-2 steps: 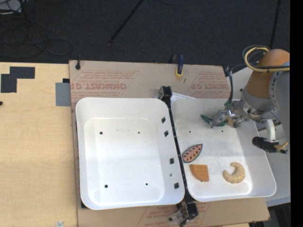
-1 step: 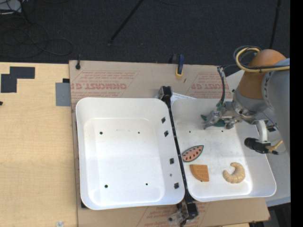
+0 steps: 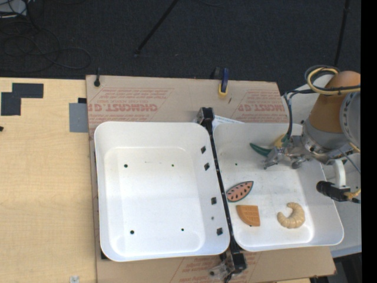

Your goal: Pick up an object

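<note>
- The gripper (image 3: pixel 277 157) of the grey arm (image 3: pixel 333 114) hangs over the far side of the right bin (image 3: pixel 321 237), beside a teal object (image 3: pixel 260 148) that lies at or under its tip
- How far the fingers are parted, and whether they have hold of anything, cannot be told; the metal linkage blurs into the teal piece
- Candidates for picking lie nearer the camera in the same bin: a watermelon slice (image 3: pixel 240 191) by the divider, an orange wedge (image 3: pixel 249 215) just below it, and a curled tan piece (image 3: pixel 292 216) to their right
- The left bin (image 3: pixel 103 158) sits alongside
- Risks, as judged: the flat teal piece may slip from a shallow pinch, or a close near the bin wall may catch the rim
- The arm's upper body is cut off at the right, and the teal object's full shape is partly hidden
</note>
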`<move>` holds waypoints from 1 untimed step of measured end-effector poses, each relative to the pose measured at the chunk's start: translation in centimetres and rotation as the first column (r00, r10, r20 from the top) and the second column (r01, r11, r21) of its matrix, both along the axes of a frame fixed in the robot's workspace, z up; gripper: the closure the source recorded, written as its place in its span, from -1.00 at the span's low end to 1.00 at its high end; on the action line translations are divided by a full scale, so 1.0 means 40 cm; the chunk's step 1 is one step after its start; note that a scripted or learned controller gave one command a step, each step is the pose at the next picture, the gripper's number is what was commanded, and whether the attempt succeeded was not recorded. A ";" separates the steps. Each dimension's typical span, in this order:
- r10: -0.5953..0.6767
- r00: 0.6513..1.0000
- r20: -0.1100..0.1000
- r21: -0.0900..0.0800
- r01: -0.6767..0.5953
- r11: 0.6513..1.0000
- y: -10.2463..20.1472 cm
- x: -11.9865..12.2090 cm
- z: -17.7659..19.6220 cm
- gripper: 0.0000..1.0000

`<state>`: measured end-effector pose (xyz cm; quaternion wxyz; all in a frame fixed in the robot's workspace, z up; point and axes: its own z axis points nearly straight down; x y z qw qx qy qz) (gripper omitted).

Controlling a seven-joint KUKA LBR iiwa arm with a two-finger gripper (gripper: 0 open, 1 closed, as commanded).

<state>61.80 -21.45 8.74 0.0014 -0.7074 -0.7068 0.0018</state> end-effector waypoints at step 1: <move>-0.001 1.000 -0.004 0.004 0.001 1.000 0.004 -0.197 -0.001 -1.00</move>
